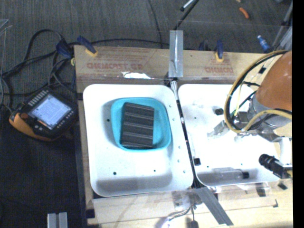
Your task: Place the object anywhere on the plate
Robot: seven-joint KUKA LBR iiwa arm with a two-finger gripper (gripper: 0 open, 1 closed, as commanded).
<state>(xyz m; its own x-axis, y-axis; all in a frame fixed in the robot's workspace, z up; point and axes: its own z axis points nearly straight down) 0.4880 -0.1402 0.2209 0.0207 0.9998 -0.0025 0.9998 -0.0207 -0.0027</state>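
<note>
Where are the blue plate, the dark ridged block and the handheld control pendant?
blue plate (163,127), camera view, its bare right rim.
dark ridged block (137,125), camera view, middle of its ribbed top.
control pendant (50,111), camera view, its lit screen.

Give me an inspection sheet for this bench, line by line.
Surface: two white bins, left bin and right bin, on a wooden bench.
Job's things: dark ribbed block lying on the blue plate in the left bin.
Clutter: a clear syringe-like tube in the right bin.
Grippers: arm over the right bin; fingers cannot be judged.
Cables: yellow and black on the arm; black ones on the floor.
Surroundings: pendant on the floor.
</note>
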